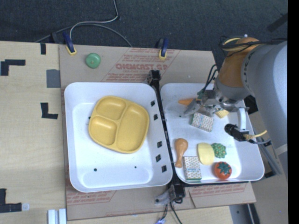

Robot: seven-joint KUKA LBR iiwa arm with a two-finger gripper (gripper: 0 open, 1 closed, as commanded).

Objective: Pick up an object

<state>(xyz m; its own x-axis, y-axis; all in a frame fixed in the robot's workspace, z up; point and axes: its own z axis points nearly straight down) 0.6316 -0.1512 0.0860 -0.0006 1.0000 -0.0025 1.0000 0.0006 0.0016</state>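
You have the arm (261, 69) coming in from the right of the frame, its orange band at the upper right, and the gripper (202, 107) low in the upper part of the right bin (252, 171). Whether it has hold of anything you cannot tell from this angle. Just below it, touching or nearly so, lies a small patterned box (202, 122), tilted. A thin orange carrot-like piece (186, 101) pokes out to the gripper's left, and a small yellow block (223, 113) sits just to its right.

Look to the lower part of that bin for the rest: a tan drumstick-shaped toy (180, 149), a second patterned box (192, 167), a pale yellow piece (205, 153), a green bumpy cluster (218, 149) and a red tomato-like toy (223, 170), all near each other.

In the left bin (79, 171) you see a yellow divided plate (118, 123). A green ball (93, 60) rests on the cardboard at the upper left, outside both bins.
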